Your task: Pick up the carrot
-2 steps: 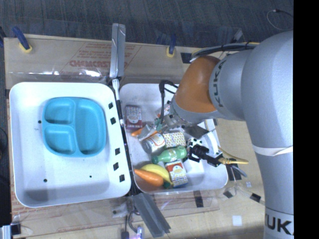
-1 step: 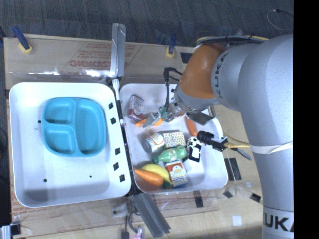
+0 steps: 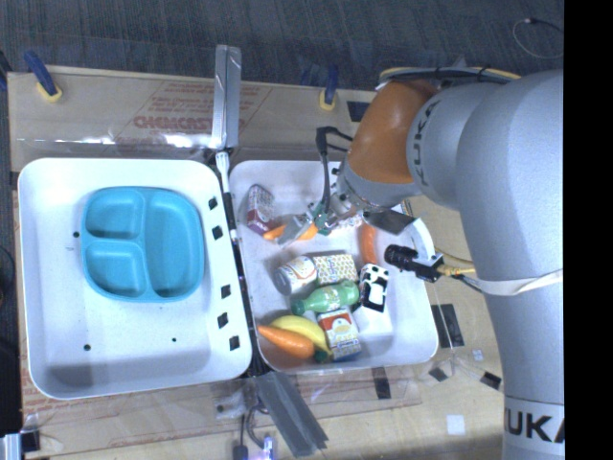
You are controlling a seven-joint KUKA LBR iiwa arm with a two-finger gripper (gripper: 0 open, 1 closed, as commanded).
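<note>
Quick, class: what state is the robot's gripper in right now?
Gripper: cannot be told; it sits low in the right bin beside a small carrot.

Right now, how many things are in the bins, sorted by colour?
Orange: 3, a piece beside the hand at, one by the right wall, one at the front
Blue: 1, the divided tray
Green: 1, the bottle
Yellow: 1, the banana
Mixed-colour packages: 5
Total: 11, though small items are hard to separate.

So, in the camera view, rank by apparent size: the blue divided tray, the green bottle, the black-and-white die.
Largest to smallest:
1. Blue divided plastic tray
2. Green plastic bottle
3. Black-and-white die, clearly smallest
</note>
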